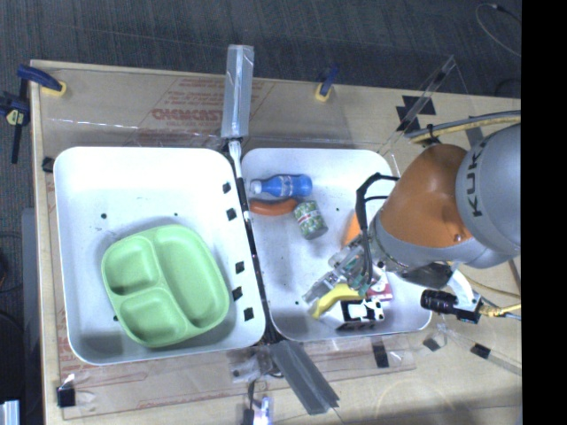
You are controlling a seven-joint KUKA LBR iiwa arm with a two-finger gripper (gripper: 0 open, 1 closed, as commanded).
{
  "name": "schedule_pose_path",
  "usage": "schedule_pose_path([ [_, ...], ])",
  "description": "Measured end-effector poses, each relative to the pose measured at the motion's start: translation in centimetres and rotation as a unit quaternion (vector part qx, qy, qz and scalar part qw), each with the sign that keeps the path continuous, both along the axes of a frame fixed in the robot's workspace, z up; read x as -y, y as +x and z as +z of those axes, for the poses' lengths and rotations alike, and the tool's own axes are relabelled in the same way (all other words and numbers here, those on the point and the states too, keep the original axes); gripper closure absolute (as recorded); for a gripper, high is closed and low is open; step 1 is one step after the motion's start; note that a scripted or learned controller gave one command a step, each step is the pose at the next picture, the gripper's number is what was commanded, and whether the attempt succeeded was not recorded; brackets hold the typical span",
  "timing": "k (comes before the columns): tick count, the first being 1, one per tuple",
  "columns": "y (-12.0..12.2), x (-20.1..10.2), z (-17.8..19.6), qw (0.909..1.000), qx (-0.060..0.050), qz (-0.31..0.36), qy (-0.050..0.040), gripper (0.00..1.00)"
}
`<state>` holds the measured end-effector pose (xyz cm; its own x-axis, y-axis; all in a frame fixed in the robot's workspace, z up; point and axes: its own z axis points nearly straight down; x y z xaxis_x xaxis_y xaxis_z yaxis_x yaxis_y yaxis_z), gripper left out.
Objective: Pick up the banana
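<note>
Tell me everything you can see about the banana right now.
The banana is yellow and curved, lying flat near the front edge of the right bin. Its left end points toward the bin's middle; its right end is hidden under the pincer and a black-and-white object. Whether the pincer grips it cannot be told.

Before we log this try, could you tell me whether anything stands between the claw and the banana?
Nothing visible does. The claw is right at the banana in the right bin; the blue bottle and the small can lie apart, farther up that bin.

Yellow banana (330,301) lies in the right bin's near edge, partly hidden
</note>
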<state>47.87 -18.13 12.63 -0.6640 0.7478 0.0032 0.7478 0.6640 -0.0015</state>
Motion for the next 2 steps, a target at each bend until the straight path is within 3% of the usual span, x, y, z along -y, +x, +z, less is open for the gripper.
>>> schedule_pose_path([
  [1,-0.3,0.2,-3.5,0.9729,-0.001,-0.231,-0.0002,0.00],
  [2,-0.2,2.3,-3.5,0.9989,0.000,0.046,0.0004,0.00],
])
